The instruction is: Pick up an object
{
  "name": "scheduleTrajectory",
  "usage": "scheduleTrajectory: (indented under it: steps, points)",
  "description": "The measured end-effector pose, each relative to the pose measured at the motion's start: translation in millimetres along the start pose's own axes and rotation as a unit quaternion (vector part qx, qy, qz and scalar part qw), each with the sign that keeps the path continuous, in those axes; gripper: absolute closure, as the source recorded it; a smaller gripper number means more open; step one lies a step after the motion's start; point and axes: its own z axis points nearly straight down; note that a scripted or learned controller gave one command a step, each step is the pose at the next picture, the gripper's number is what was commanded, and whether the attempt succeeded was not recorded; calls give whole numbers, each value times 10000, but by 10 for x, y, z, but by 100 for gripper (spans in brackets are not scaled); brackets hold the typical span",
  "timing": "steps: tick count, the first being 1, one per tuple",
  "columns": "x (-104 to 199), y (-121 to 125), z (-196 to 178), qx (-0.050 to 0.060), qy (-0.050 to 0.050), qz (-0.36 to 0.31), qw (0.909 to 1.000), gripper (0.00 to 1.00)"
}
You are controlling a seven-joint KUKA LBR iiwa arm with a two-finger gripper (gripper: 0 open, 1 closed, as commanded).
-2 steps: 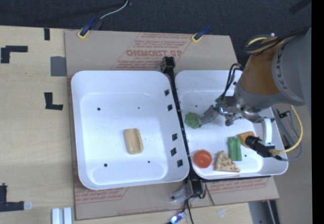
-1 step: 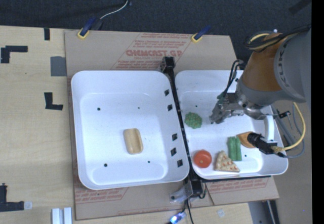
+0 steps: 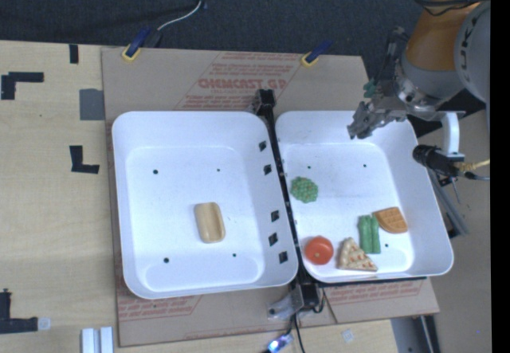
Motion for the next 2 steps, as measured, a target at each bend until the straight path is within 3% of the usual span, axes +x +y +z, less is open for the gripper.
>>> scheduleTrajectory:
  steps: [1,2]
  points:
    - [1417,415,459,72,40,-56,10000,100]
    - [2347,404,430,69,35,-38,10000,100]
